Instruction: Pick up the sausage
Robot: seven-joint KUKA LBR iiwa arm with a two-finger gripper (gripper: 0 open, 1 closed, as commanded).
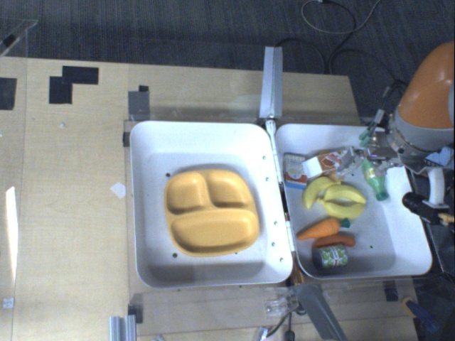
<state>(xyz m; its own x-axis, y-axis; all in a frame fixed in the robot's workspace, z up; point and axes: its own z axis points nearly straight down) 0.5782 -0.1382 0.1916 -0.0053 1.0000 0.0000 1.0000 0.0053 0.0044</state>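
Across the bench [71, 190] from left to right, you first meet the left bin [146, 190], where a yellow divided tray [211, 210] sits in the middle with three compartments.

Past the metal divider [271, 84] you reach the right bin [405, 254], and its contents crowd toward the left and middle. Near its left edge lies a small printed packet [295, 169], with a white and orange carton [321, 163] just beside it. Below those you see a bunch of yellow bananas [334, 196], and below the bananas an orange carrot [318, 229] lying at a slant.

The sausage [334, 241] is a short reddish-brown cylinder lying roughly level, just under the carrot's right end and touching the top of a green-labelled can [331, 258], near the bin's front edge.

Farther right, a green bottle [375, 179] rests near the bin's back edge. The gripper [366, 155] hovers over that back part of the bin, well apart from the sausage, with the arm [426, 105] entering from the right. You cannot tell from this view how its fingers are set.
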